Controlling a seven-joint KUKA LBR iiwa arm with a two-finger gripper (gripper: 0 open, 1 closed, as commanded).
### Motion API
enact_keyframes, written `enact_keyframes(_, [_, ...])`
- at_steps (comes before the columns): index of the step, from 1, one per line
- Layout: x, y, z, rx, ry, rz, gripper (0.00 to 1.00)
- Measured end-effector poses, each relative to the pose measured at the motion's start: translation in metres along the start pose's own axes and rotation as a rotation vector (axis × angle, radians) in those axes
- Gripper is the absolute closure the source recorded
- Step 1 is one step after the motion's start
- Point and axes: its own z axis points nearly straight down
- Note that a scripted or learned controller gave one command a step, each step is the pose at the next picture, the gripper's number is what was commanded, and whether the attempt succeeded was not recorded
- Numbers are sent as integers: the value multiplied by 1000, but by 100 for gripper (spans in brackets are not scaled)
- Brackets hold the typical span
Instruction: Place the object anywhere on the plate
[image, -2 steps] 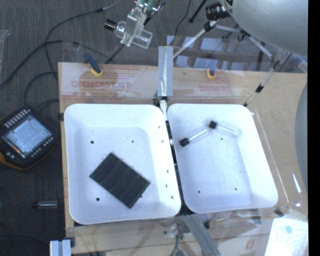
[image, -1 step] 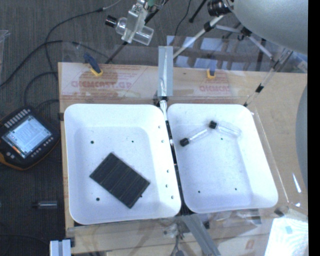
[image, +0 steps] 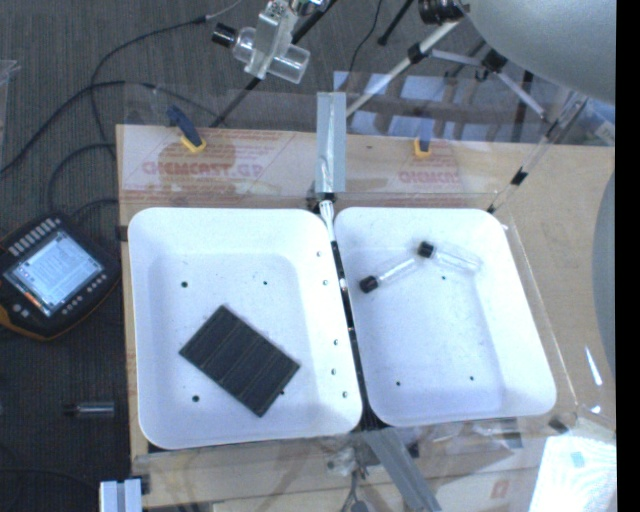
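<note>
We judge the task at its start: nothing is lifted yet. Two clear tubes with black caps (image: 415, 262) lie crossed in the upper middle of the right bin (image: 520, 340), while the dark ribbed plate (image: 240, 359) sits in the lower middle of the left bin (image: 150, 300). Only the grey arm (image: 560, 40) shows, upper right. Next we must descend on a tube and close on it.
</note>
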Motion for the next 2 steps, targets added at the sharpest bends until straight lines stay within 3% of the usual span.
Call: enact_keyframes(2, [-1, 1, -19, -1, -8, 2, 100])
